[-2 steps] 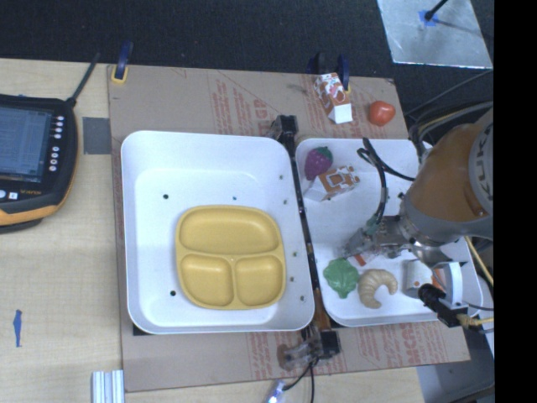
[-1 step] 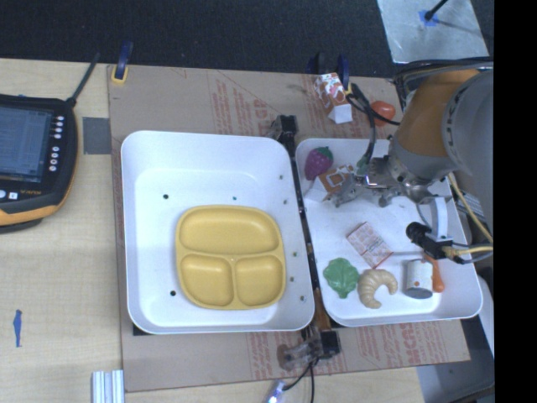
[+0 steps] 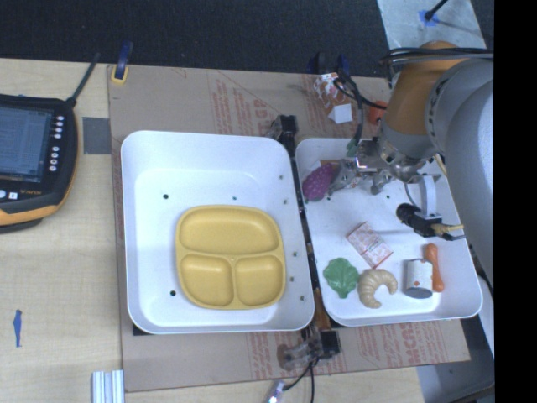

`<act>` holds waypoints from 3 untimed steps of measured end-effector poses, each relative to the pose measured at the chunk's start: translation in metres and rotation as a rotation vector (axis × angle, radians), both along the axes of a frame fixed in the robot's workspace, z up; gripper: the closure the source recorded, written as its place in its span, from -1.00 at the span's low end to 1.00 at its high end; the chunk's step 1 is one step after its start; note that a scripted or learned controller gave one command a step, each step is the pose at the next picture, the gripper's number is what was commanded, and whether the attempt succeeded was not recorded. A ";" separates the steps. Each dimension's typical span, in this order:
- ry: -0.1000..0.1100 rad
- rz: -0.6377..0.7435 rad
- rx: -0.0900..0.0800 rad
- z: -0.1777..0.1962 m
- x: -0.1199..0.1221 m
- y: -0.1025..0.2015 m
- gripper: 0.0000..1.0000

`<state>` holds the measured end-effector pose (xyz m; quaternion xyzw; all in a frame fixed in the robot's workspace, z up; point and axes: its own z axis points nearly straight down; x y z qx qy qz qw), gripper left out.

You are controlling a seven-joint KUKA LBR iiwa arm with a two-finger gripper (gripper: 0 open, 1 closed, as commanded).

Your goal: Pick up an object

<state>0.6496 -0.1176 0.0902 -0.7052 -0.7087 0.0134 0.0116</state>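
purple item seemingly just beside hand

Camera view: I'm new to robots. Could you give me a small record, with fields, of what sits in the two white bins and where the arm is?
left bin: one yellow divided plate with three compartments
right bin, far left corner: purple toy food
right bin, middle: small checked packet
right bin, near side: green leafy piece, croissant, grey can, orange carrot
arm: reaches in from the right, over the far end of the right bin, close to the purple toy food
held item: cannot tell from this view
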 end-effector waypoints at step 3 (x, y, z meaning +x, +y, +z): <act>-0.032 0.001 0.003 0.102 -0.077 0.073 -1.00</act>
